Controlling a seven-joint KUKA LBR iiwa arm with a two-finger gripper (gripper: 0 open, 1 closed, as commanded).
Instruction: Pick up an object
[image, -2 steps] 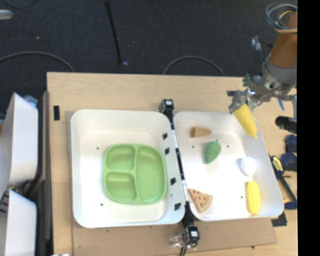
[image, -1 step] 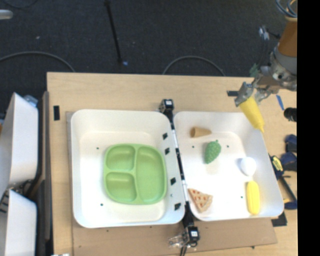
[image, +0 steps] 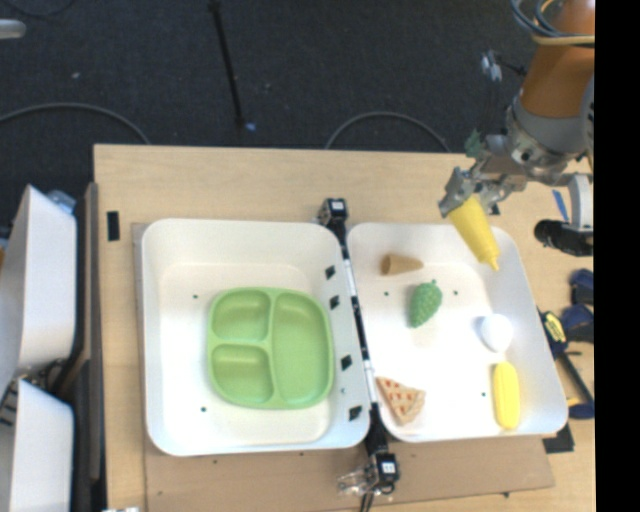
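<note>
The gripper (image: 472, 196) clamps a yellow mustard bottle (image: 476, 231), lifted tilted above the right bin (image: 530, 300)'s far corner. The wooden bench (image: 240, 180) stands on dark carpet (image: 150, 70); a green divided tray (image: 270, 347) fills the left bin (image: 180, 260).

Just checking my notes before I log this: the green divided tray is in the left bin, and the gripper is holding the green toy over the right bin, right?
Not quite. The gripper holds the yellow bottle, not the green toy, which lies on the floor of the right bin. The green divided tray is in the left bin, as you said. The camera view shows this.
</note>
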